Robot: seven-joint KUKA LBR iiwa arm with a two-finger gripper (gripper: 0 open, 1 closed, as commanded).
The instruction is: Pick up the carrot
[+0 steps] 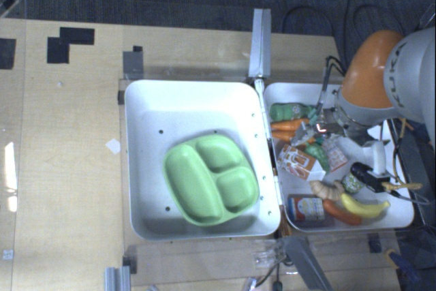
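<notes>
The arm (392,78) leans in from the right over the right-hand bin (402,218), its orange band and grey body covering the bin's upper right corner and whatever lies beneath. The gripper (325,125) sits low among the clutter near the bin's top left, but its tip is tangled with cables and wrappers, so I cannot tell how it is set or whether anything sits in it. The carrot (289,125) lies just to the left of it, orange and tapered, against the bin's left wall, with a green packet (289,110) right above it; whether gripper and carrot touch is unclear. Below them lies a small orange-and-white carton (297,161), tilted, and further down a banana (364,205) beside a reddish item that is partly tucked under it and a dark jar (308,208) lying on its side. Several smaller pieces in the middle are too jumbled to name. The left bin (146,102) holds a green divided plate (210,178), lying askew.
</notes>
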